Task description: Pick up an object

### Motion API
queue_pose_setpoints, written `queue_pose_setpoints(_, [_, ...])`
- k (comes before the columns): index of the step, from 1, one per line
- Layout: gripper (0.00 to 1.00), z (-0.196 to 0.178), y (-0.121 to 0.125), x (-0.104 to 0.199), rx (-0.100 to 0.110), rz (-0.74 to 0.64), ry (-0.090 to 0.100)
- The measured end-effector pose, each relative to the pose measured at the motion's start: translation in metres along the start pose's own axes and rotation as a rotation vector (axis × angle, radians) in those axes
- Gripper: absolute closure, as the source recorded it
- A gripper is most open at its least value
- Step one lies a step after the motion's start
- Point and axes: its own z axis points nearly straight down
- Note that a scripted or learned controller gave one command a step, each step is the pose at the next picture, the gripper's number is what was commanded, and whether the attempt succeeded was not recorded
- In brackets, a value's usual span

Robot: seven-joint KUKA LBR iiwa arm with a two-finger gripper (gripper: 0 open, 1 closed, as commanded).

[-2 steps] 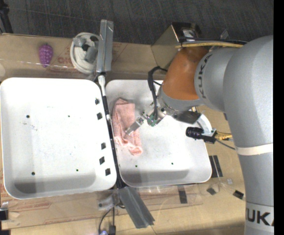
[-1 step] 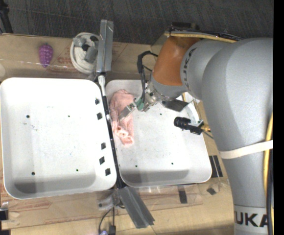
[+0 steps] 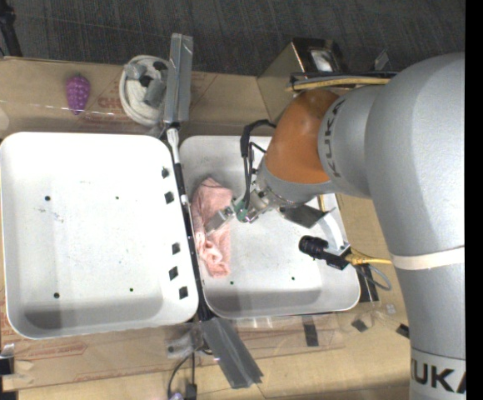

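Looming grey arm [image 3: 400, 165] reached into the right bin [image 3: 266, 294], its gripper [image 3: 240, 212] touching the pink cloth [image 3: 211, 227] by the divider; grip state couldn't be told. Limp fabric might slip free on lifting

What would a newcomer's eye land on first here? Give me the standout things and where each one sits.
The big grey arm with its orange band fills the right side, reaching over the right bin. Its gripper sits at the edge of a crumpled pink cloth lying against that bin's left wall. Beyond the left bin, a small purple object rests on the bench.
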Motion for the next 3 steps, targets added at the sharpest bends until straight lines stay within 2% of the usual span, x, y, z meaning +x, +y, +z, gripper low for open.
queue_pose_setpoints(1, [0.00, 0.001, 0.053, -0.025, 0.002, 0.263, 0.002])
queue_pose_setpoints(2, [1.00, -0.009, 0.054, -0.024, 0.003, 0.256, 0.004])
queue_pose_setpoints(3, [1.00, -0.001, 0.000, -0.016, -0.002, 0.363, 0.001])
